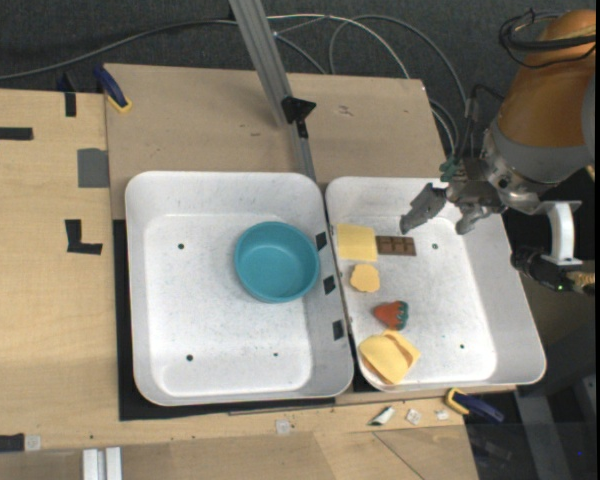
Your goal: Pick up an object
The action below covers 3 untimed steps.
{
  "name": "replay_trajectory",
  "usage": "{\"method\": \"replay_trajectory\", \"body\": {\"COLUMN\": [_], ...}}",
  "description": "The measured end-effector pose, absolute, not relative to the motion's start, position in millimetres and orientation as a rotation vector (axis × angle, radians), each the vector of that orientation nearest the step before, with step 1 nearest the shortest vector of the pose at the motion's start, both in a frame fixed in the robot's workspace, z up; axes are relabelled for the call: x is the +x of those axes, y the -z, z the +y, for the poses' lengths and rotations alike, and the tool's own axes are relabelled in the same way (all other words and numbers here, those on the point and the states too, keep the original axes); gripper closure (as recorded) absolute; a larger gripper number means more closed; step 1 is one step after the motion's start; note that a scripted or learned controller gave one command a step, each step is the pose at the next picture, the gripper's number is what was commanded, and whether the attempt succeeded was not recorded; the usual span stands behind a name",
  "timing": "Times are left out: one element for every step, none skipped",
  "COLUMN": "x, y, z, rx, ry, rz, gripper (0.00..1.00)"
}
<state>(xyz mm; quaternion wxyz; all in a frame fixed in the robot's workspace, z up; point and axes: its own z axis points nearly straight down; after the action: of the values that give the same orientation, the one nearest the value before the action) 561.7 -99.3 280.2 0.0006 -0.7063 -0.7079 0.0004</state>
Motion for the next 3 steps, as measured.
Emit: {"method": "replay_trajectory", "body": {"x": [561.7,560.1,563.4], "y": [-280.2,-232.7,-186.9], "z": [-99.5,-91.1,-86.5], "rx": [-2.218,-2.217,-2.217], "ry": [-0.001,-0.007,-0.007], "rz": [-2.223,-2.219,-2.220], "gripper": [0.00,0.00,0.00]}}
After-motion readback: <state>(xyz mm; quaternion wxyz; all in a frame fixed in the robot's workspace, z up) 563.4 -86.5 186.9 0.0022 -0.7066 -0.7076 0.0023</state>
